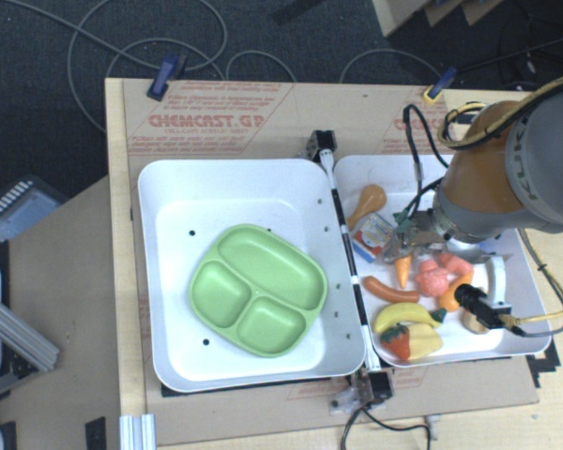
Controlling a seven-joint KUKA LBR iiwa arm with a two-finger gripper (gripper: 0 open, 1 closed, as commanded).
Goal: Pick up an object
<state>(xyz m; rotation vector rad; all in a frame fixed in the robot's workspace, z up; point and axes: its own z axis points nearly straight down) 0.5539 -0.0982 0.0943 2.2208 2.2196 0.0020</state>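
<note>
1. Camera view looks down on two white bins set side by side on a bench; the left bin [159,251] holds a green divided plate [256,290] lying flat near its centre.
2. From 3 o'clock the arm [516,172] reaches into the right bin [535,340], its orange band just above the wrist.
3. At the bin's centre the gripper [415,235] is down among toy foods; whether the claw is open or closed, and whether it has hold of anything, cannot be told.
4. At the gripper's 11 o'clock lies a tan pear-shaped piece [367,201].
5. At its 6 o'clock sit a small carrot [403,269] and a sausage [390,291].
6. A pink lumpy piece [441,275] sits at the gripper's 4 o'clock.
7. A banana [405,317] rests near the bin's 7 o'clock corner, touching a red strawberry [398,344].
</note>
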